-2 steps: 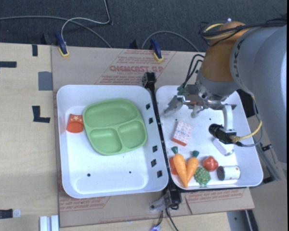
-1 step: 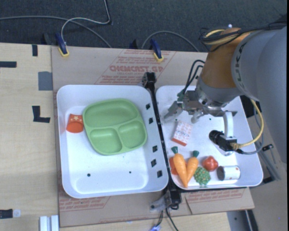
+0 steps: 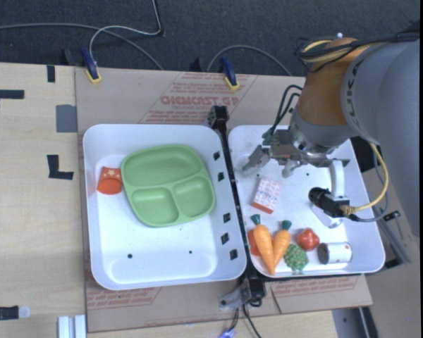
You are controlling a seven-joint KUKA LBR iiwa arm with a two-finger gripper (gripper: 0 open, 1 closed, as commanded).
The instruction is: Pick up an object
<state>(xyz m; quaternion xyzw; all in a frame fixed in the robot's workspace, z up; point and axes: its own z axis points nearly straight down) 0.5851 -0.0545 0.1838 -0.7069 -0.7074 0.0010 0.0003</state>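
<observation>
Two white bins sit side by side on the tabletop (image 3: 28, 189), and the arm (image 3: 338, 83) reaches in over the right bin (image 3: 370, 255). The gripper (image 3: 276, 162) hangs above that bin's upper half, metal fingers splayed fairly wide, and nothing shows between them.

The nearest candidate is the small white-and-red packet (image 3: 266, 195), lying flat on the bin floor just below the gripper and a touch toward the divider. Its long axis runs from upper right to lower left, slightly tilted, so the likely call is a short drop down and toward the camera, with the fingers turned to close across its narrow width.

Further down the same bin, along the near wall, sits a cluster: two carrots (image 3: 269, 243) lying side by side and touching, tips pointing at the near rim; a green broccoli piece (image 3: 295, 258) right against them; a red tomato (image 3: 307, 239) just beside that; and a white cylinder (image 3: 335, 253) with a dark end on its side. All of these lie well apart from the gripper.

Over in the left bin (image 3: 162, 273), a green divided plate (image 3: 168, 184) lies tilted with its three compartments bare, and an orange-red cup (image 3: 110, 181) with a small star mark rests against the plate's left edge.
</observation>
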